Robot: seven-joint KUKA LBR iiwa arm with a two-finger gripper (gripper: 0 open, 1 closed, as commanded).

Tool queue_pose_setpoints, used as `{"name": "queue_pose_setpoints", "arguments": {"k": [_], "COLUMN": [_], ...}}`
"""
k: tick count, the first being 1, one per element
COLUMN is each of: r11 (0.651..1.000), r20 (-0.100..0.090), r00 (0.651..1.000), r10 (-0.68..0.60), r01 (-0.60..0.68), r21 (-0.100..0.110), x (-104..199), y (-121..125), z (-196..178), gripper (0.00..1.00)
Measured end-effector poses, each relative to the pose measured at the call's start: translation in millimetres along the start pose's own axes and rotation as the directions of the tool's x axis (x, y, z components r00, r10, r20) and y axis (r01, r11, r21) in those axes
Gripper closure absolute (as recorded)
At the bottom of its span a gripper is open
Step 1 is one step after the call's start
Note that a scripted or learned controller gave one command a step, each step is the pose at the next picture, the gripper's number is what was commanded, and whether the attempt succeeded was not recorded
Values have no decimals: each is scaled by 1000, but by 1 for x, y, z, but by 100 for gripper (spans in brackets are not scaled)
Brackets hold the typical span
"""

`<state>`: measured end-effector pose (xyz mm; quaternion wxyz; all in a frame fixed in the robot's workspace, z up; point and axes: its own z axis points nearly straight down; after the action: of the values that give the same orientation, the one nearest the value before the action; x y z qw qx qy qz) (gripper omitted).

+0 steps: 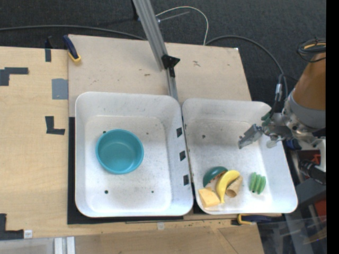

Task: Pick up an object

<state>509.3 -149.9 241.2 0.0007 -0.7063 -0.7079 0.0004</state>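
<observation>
The gripper (pixel 254 135) was seen hanging over the right bin (pixel 222 115), finger state impossible to tell, and a steady descent toward the banana (pixel 229 183) was judged best.

Two white bins sit side by side, the left bin (pixel 85 142) and the right bin (pixel 275 194). There is one teal bowl (pixel 119 151), one banana (pixel 228 183), one green toy (pixel 257 183), one dark green piece (pixel 213 173) and one yellow block (pixel 208 197).
</observation>
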Motion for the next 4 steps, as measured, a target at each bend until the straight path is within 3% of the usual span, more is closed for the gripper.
{"name": "queue_pose_setpoints", "arguments": {"k": [1, 4], "r11": [1000, 1000], "r20": [0, -1], "r00": [1000, 1000], "r10": [0, 2], "r01": [0, -2], "r21": [0, 3], "x": [0, -2], "y": [0, 0], "z": [0, 147], "gripper": [0, 0]}}
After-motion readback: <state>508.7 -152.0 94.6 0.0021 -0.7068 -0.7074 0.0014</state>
